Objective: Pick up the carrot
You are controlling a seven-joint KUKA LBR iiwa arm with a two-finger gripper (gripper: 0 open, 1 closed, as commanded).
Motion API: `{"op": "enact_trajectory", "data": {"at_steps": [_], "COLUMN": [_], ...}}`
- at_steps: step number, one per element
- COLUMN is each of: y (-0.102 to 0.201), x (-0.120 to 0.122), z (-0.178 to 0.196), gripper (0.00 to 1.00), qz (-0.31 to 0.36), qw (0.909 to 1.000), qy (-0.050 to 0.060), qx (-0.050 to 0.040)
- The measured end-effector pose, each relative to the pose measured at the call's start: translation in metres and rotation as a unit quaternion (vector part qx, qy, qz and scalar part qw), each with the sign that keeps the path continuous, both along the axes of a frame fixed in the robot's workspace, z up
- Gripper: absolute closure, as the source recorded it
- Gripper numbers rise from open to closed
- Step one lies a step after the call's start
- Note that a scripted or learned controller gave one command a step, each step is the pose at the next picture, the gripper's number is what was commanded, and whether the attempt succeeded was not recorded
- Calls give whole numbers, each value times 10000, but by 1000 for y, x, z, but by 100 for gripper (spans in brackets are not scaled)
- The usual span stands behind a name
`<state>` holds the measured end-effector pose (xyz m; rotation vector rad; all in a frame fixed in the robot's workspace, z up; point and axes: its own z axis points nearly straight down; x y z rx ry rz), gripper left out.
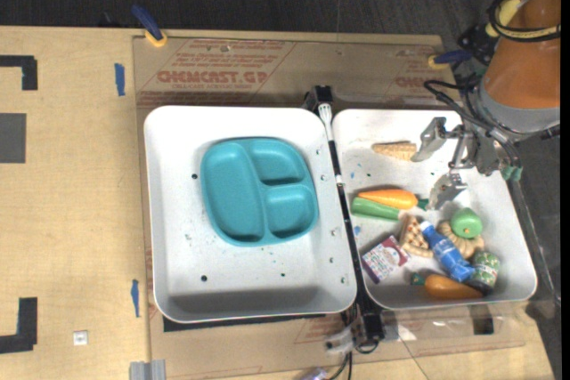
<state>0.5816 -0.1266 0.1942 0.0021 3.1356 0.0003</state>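
Here the claw (445,163) hangs over the right bin (517,218), fingers apart and holding nothing. The carrot (388,198) lies just left of it and slightly nearer, touching a green vegetable (376,210) on its near side. To grip well, I judge the claw should shift left, straddle the carrot across its width, and avoid the green vegetable. The blue tray (258,189) sits in the left bin (178,280).

Tray (258,190) in left bin (169,191); carrot (388,198) in right bin (521,258).
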Motion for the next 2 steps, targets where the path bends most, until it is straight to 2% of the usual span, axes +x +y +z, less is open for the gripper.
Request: {"op": "enact_trajectory", "data": {"at_steps": [1, 2], "y": [17, 22], "x": [15, -30], "z": [-97, -104], "gripper": [0, 0], "qz": [1052, 1766], "qw": [9945, 9843], "qy": [-19, -50], "qx": [-8, -23]}}
